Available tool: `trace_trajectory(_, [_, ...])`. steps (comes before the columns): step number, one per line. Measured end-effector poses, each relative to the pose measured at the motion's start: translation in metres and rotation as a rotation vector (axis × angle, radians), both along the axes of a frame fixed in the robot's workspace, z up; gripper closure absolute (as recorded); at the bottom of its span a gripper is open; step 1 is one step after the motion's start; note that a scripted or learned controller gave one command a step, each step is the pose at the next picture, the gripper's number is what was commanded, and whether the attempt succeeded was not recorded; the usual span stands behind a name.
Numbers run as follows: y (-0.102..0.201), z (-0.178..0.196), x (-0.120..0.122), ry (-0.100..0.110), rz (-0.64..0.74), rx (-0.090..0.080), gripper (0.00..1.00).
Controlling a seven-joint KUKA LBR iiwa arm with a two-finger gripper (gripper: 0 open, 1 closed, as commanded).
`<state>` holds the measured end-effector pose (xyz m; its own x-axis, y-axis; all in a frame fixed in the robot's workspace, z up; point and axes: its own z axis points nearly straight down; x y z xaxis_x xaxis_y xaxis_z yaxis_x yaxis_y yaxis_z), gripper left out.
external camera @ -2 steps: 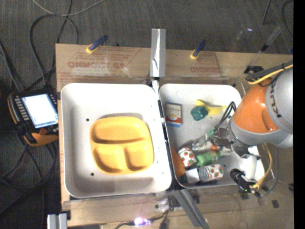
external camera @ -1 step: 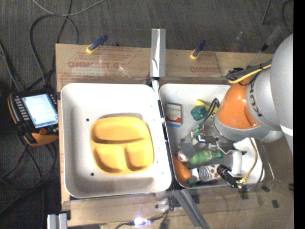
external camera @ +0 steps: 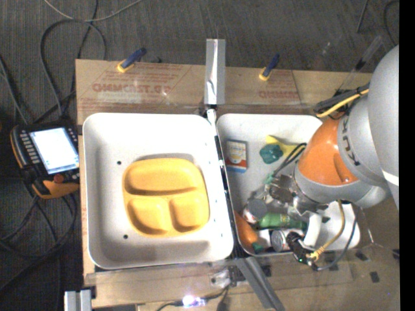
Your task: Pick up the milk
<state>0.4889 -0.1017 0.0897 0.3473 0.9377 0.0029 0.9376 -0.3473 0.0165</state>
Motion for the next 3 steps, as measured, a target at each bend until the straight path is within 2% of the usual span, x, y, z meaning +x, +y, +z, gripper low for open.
trace_trajectory(1, [-0.044, -0.001, 0.085, 0.007, -0.042, -0.003, 0.0])
trace_trajectory(2, [-0.033, 0.0, 0.032, 0.008, -0.02, -0.001, 0.0])
trace_trajectory(3, [-0.032, 0.009, 0.033, 0.009, -0.019, -0.001, 1.0])
